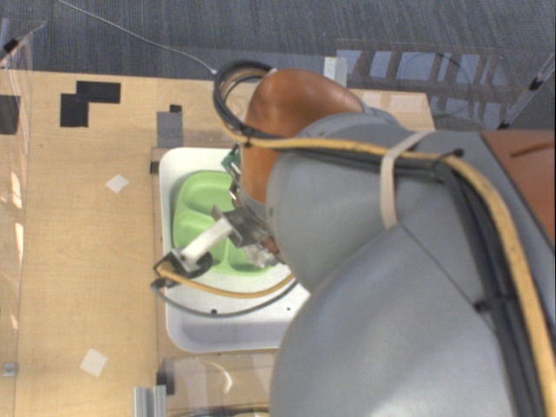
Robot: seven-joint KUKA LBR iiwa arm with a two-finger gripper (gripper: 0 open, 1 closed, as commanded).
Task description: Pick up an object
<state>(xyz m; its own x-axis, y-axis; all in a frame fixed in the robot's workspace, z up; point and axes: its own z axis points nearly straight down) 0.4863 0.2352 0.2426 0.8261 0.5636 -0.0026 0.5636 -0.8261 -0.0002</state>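
The grey arm [408,285] is the biggest thing here, coming in from the right, with its orange band [291,102] just above the gripper [246,233]. Under it lies the wooden bench [78,259], and on the bench the white bin [226,324] into which the gripper is lowered. How wide the gripper stands I cannot tell, since the wrist covers it from above.

The thing to pick seems to be the green dish [198,202], which lies in the bin, just left of the gripper and partly beneath it. It looks like thin moulded plastic with what appear to be 2 shallow hollows and raised edges. I judge it light and fairly stiff, but smooth enough to slip, and it may flex if pinched hard. The raised edge, or the ridge between the hollows, looks like the best place to take hold, because the flat bottoms give nothing to close on.

A tan hose [228,290] loops from the wrist across the bin floor on the near side of the gripper, touching or nearly touching the dish's edge. It could drag the dish on a lift. A short white tube [201,243] juts left of the gripper over the dish. Black cables [228,102] coil beyond the gripper, clear of the dish.
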